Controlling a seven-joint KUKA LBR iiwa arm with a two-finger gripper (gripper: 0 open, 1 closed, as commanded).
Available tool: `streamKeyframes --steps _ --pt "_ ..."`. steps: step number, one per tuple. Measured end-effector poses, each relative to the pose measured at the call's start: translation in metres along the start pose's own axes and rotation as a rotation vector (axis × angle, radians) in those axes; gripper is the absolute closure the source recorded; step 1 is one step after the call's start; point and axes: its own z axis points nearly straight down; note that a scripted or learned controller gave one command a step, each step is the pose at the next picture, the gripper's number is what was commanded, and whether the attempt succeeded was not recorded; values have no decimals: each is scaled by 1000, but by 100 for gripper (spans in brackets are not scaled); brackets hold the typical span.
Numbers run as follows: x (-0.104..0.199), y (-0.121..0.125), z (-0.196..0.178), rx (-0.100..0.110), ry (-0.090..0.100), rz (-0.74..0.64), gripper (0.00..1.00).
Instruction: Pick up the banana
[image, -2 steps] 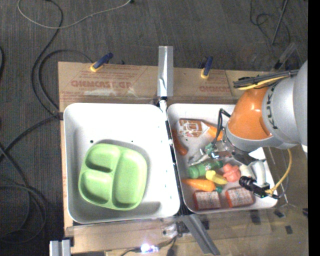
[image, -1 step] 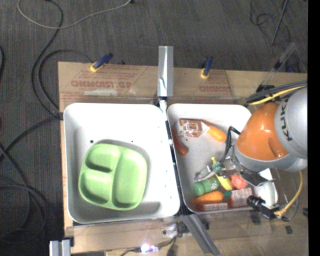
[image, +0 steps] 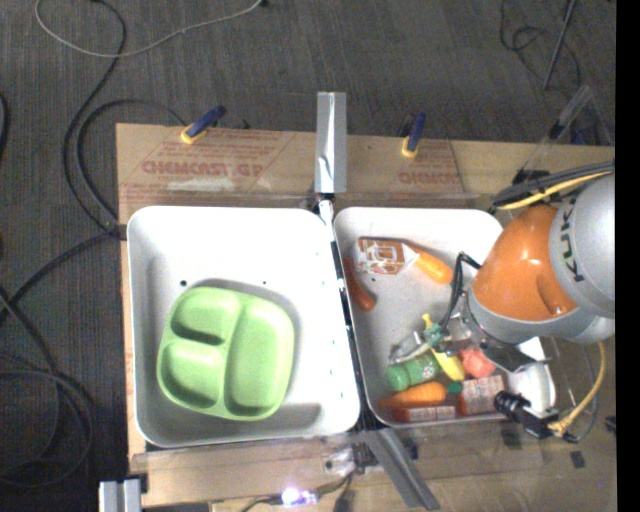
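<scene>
Tool (image: 443, 345) hangs low over the banana (image: 447, 362) in the right bin (image: 400, 300); I cannot tell its state. Green plate (image: 228, 350) lies in the left bin (image: 150, 250).

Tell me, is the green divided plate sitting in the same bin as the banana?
No. The green divided plate lies in the left bin, while the banana is among the toy food in the right bin.
</scene>
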Motion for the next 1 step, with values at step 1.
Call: streamKeyframes --steps 1 --pt "-1 1 -10 -2 -1 1 100"
